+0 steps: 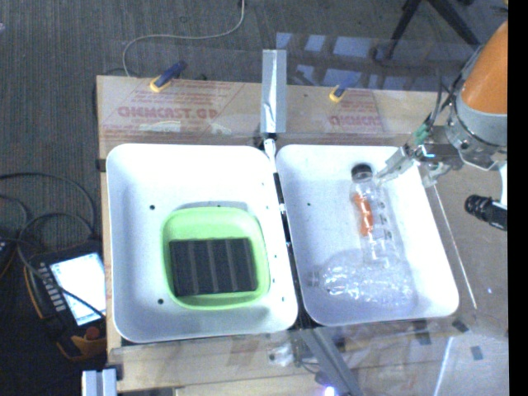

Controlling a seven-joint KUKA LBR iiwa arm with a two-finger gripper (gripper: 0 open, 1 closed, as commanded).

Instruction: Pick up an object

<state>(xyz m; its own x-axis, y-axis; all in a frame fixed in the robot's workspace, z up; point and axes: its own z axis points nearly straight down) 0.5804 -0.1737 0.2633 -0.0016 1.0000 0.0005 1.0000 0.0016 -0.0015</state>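
Bottle [371, 238], clear plastic with dark cap and orange band, lying in right bin [318, 221]; cap end pointing toward far wall, crumpled wide base toward near wall; long axis running roughly far-to-near, tilting slightly

Tool [394, 167] hanging over far right part of same bin, just beside cap end, reaching in from right; bottle body lying down-left of it

Tool state: cannot tell, too blurred

Green tray [216, 258] sitting in left bin [132, 221], well apart

Judgement: grasp likely needing closing across narrow neck, crosswise to long axis
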